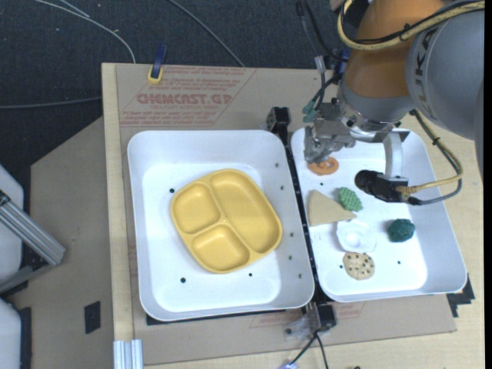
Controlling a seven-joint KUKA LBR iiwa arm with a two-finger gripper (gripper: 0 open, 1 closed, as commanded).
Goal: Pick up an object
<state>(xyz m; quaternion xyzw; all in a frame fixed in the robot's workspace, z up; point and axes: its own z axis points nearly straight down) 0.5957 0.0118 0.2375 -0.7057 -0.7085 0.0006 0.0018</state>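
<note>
My gripper (321,154) hangs low over the far left corner of the right bin (438,206), right above a small orange piece (326,166). The fingers sit close around that piece's top, and I cannot make out how they stand. Further toward the front of the same bin lie a tan wedge (323,208), a light green bumpy piece (350,199), a dark green piece (400,230), a white fried-egg piece (354,237) and a brown cookie (358,265).
The left bin (146,206) holds a yellow divided plate (225,220). A black cylinder with a cable (382,185) hangs off the arm above the right bin. The arm's grey and orange body (400,44) covers the far right corner.
</note>
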